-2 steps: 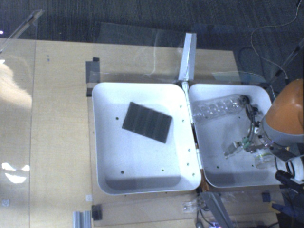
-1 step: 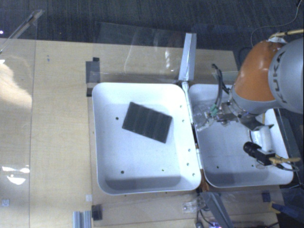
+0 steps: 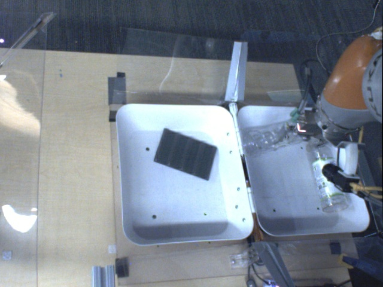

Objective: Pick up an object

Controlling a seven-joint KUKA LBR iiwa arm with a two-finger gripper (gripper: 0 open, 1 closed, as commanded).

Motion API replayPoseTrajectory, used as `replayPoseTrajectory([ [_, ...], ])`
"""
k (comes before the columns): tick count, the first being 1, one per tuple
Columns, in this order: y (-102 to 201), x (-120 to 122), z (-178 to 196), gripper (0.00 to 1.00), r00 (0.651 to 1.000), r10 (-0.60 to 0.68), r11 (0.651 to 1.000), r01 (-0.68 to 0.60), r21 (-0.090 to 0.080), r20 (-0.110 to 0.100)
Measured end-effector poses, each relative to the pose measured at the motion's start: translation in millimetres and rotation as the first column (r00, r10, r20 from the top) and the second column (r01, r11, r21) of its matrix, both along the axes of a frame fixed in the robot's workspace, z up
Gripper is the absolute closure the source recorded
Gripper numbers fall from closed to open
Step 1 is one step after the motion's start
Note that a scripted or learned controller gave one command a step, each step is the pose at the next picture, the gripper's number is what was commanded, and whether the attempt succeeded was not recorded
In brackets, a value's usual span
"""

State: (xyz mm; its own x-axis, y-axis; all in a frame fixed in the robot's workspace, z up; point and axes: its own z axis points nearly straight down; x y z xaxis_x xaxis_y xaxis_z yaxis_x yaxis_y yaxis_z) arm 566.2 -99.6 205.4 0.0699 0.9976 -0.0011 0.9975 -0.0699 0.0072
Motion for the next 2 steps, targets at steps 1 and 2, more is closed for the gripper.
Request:
replayPoseTrajectory([
  [1,-49,26,21,0.0,0.997,0.074,0.997,-0.074,-0.002,0.001],
  [2,-17,35,-103,0.0,0.986,0.167,0.986,-0.167,0.002,-0.006],
])
